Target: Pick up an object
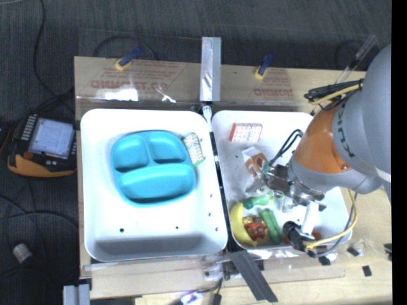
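— Nearest us, right bin (219,170): our yellow bowl (236,221) of toy food sits at its near left; it looks light, stiff, slick. We'd pinch its rim.

— Right of it our tool (280,192) hovers; we cannot tell its opening.

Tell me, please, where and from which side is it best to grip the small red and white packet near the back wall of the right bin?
The red and white packet lies flat and apart from the clutter nearer the front. Probably best to come straight down from above and pinch across its shorter width, since its edges look free all around.
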`<state>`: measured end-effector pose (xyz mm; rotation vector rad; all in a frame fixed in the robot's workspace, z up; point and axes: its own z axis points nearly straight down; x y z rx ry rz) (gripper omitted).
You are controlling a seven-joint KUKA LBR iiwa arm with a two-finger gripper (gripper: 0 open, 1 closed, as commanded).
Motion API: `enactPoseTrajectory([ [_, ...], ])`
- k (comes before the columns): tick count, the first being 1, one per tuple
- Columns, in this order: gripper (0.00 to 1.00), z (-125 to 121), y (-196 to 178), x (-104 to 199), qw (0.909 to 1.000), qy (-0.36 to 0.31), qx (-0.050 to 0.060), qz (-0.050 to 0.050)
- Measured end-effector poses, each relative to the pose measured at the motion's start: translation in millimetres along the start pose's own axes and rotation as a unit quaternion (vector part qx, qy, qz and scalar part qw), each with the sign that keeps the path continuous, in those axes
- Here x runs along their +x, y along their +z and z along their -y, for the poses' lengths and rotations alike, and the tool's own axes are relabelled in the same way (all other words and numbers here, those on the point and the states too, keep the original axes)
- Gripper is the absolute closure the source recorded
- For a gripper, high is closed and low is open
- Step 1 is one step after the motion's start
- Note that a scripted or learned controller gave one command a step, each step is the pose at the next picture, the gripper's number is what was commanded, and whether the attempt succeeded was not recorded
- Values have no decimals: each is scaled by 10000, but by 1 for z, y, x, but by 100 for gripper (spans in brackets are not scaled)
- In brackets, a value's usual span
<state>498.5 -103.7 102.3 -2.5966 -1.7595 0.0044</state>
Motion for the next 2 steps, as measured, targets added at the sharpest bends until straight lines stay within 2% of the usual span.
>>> enactPoseTrajectory([
  [1,100,1,-7,0,10000,-7,26,2],
  [2,100,-5,-106,84,9995,304,-12,22],
])
